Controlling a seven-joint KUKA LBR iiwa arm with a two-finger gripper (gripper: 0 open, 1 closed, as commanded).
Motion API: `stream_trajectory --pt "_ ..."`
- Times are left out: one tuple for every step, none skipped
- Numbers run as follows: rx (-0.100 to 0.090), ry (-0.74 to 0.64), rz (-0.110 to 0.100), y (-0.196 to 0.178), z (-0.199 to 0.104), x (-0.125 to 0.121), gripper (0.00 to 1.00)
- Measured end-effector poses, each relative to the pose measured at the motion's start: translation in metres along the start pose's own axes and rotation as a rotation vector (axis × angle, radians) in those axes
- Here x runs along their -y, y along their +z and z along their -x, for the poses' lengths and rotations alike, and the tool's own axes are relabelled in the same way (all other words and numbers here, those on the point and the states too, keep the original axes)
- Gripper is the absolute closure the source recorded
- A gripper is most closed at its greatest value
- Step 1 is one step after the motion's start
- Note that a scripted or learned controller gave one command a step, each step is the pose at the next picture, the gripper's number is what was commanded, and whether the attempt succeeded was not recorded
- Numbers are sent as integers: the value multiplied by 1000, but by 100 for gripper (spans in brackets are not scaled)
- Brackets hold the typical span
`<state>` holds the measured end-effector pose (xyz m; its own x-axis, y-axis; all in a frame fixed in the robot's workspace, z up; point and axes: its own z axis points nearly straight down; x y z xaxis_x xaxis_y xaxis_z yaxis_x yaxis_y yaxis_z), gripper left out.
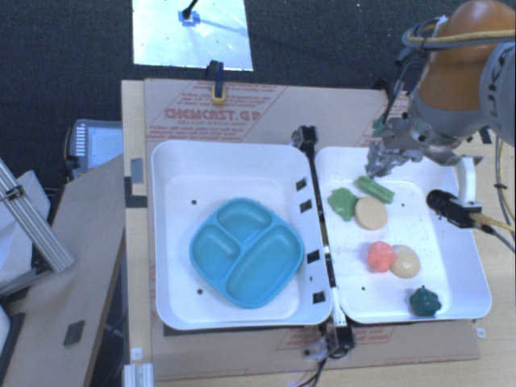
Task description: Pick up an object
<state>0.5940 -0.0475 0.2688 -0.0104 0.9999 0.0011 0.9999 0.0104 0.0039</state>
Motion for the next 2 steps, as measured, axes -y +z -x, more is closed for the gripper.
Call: stream_trajectory --pt "0 1 -1 1 -55 -7 100" --pt "0 1 -4 24 -104 -17 100"
